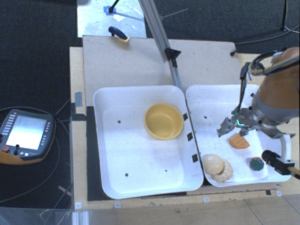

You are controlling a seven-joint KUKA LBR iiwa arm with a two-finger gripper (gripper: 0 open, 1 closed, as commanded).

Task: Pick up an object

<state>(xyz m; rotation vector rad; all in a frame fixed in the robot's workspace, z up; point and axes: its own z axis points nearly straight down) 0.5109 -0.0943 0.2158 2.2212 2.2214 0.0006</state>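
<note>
So there are two shallow white bins. The left bin has one thing in it, a round yellow plastic bowl up near its right wall. The right bin has three: one flat orange wedge-shaped piece, one pale tan bread-like lump by the front corner, and one small dark teal ball. The grey two-finger gripper hangs just left of the orange wedge, fingers spread, nothing between them

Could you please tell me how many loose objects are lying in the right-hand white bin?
3: a flat orange piece beside the gripper, a small dark-green round object near the right wall, a tan bread-like piece at the front-left corner.
</note>
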